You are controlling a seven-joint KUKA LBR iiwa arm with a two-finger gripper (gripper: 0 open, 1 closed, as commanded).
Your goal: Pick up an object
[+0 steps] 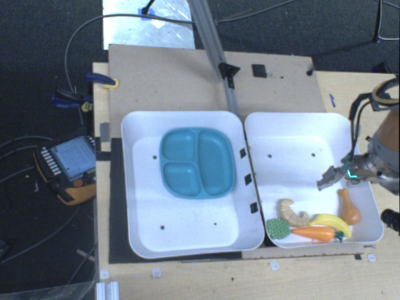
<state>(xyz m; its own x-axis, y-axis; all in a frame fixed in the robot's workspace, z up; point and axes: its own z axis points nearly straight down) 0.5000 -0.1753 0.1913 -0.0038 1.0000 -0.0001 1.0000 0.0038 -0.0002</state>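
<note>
In the right bin [294, 133], several toy foods lie along the near edge: a green round piece [278, 229], a beige curved piece [291, 212], an orange carrot [314, 233], a yellow banana [331, 221] and an orange-brown drumstick [349, 207]. My gripper [329, 178] hangs at the right side of this bin, just above and left of the drumstick, apart from it. Nothing shows between its fingers.
The left bin [140, 224] holds a blue divided plate [197, 162]. A grey pole [209, 33] slants over the cardboard backing behind the bins. Cables and a small device [67, 165] lie left of the bench.
</note>
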